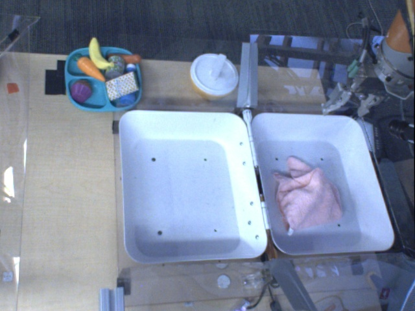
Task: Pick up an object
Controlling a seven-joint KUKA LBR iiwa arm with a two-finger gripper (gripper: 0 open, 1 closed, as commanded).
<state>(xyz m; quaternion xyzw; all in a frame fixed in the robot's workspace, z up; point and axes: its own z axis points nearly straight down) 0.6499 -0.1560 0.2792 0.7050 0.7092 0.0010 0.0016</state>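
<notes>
A crumpled pink cloth (308,196) lies in the right white bin (363,173), towards its near right part. My gripper (348,102) hangs at the far right, above that bin's back edge and well behind the cloth. Its fingers stand apart, open, with nothing between them. The grey arm with its orange band (399,24) comes in from the upper right corner.
The left white bin (130,173) sits beside the right one, with a metal divider between them. Behind the bins are a blue tray of toy food (104,76) and a white lidded cup (214,74). Cables and brackets crowd the far right.
</notes>
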